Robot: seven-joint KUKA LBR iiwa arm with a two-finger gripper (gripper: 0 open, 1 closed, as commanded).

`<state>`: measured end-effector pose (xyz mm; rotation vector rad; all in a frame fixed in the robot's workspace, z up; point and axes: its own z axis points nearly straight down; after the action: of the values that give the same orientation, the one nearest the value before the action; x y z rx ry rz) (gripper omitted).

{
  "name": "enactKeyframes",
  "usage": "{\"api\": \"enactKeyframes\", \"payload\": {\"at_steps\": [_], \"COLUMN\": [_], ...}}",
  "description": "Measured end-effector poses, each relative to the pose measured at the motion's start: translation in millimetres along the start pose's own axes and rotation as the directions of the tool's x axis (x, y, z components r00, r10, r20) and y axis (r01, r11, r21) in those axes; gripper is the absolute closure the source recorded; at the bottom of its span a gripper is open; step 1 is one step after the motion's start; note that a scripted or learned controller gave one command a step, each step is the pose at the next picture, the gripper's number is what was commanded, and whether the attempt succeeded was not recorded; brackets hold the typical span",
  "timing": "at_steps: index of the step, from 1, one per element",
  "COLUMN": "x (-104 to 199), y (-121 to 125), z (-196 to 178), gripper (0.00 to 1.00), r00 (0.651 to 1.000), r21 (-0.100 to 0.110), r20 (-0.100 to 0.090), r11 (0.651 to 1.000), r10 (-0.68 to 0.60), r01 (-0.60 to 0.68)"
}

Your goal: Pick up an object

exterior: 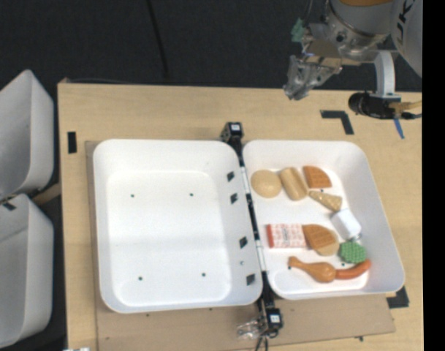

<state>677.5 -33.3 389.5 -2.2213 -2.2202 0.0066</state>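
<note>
The 2 white bins sit side by side. The right bin (pixel 375 196) holds toy food: a chicken leg (pixel 313 269) and a red sausage (pixel 354 270) near the front, and a round bun (pixel 265 183) farther back. The gripper (pixel 301 85) hangs high behind that bin, holding nothing; how wide it is, I cannot tell.

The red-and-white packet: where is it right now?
In the camera view the red-and-white packet lies in the right bin, near its left wall, touching the toast-coloured piece on its right and above the drumstick.
</note>
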Motion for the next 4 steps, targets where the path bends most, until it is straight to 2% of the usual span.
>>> {"api": "enactKeyframes", "payload": {"at_steps": [1,2,3,4], "x": [-35,-40,15,12], "y": [-7,-8,10,11], "z": [-149,5,134,80], "gripper": [1.00,1.00,1.00,1.00], "r00": [1.000,1.000,1.000,1.000], "r21": [-0.023,0.011,0.010,0.000], "r20": [0.002,-0.002,-0.003,0.000], "r11": [1.000,1.000,1.000,1.000], "r10": [0.002,0.002,-0.005,0.000], "r01": [-0.002,-0.002,0.005,0.000]}}
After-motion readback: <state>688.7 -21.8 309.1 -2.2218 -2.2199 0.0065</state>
